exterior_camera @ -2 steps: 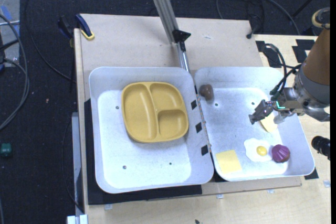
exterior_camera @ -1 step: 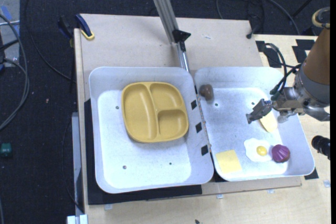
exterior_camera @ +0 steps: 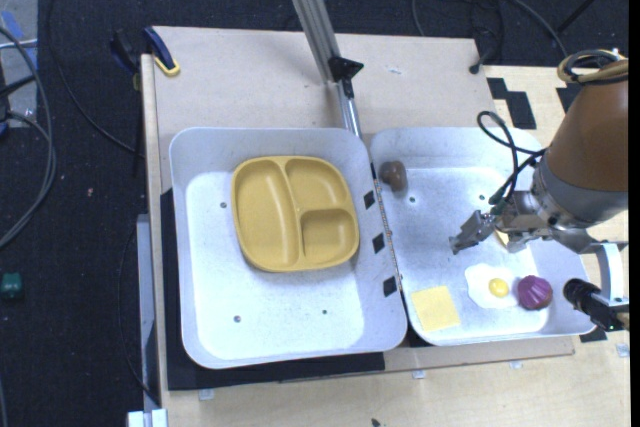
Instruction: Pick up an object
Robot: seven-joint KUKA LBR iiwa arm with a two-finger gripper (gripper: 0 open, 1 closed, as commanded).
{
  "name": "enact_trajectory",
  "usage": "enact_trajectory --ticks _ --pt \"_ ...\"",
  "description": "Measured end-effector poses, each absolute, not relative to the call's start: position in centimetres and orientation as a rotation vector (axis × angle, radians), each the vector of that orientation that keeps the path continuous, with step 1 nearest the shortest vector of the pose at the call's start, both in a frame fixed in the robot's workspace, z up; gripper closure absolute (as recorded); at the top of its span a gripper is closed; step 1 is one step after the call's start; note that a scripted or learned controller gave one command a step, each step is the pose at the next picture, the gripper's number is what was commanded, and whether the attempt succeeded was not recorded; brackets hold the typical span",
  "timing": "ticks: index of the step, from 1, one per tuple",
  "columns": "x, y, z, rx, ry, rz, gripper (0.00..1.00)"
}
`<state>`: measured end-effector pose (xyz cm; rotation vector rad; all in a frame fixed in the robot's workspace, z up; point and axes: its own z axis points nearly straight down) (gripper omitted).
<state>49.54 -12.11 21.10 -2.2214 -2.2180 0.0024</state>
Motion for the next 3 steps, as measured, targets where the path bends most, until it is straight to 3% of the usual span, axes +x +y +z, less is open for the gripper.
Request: enact_trajectory --ticks 1,2,3 --pt "50.1 -11.4 16.2 -2.219 -2.218 0.004 0.00" --pt "49.3 -11.7 11.5 -2.220 -2.217 0.004 0.00" --pt "49.4 -11.6 12.8 -2.223 -2.218 0.001 1.00"
